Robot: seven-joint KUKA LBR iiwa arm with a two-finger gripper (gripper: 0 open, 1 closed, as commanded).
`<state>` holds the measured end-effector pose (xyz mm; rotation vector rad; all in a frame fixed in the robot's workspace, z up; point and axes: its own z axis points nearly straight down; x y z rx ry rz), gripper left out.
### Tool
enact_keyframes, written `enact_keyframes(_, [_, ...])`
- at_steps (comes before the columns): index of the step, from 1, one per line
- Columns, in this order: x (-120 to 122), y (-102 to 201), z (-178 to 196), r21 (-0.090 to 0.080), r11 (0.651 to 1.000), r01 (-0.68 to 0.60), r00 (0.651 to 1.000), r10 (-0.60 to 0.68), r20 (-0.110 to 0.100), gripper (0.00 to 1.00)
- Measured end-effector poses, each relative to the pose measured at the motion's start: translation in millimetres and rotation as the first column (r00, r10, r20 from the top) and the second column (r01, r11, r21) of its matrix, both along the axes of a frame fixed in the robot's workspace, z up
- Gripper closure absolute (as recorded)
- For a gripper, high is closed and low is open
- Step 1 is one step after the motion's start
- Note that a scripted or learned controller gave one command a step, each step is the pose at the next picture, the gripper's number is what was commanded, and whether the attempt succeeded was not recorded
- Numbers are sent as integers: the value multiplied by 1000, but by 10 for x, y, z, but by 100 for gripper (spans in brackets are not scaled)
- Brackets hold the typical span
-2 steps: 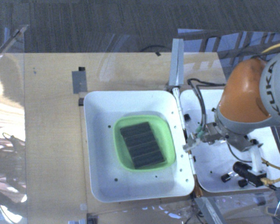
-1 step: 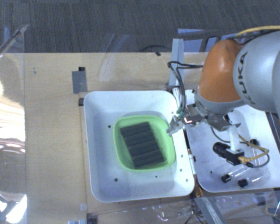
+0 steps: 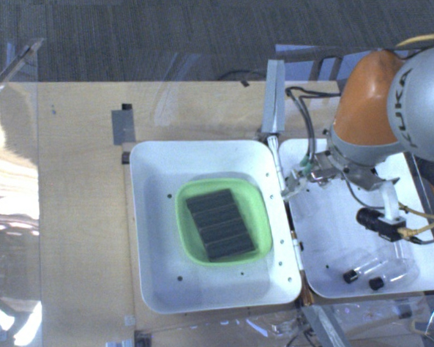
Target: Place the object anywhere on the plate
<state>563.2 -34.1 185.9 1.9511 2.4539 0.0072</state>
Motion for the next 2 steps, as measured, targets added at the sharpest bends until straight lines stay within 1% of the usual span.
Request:
enact_keyframes(1, [-38,21,220,1,999,55,999,-55,0,0])
enact_keyframes(2, [-40,674,105,2,997,73,997,-73,-4,0])
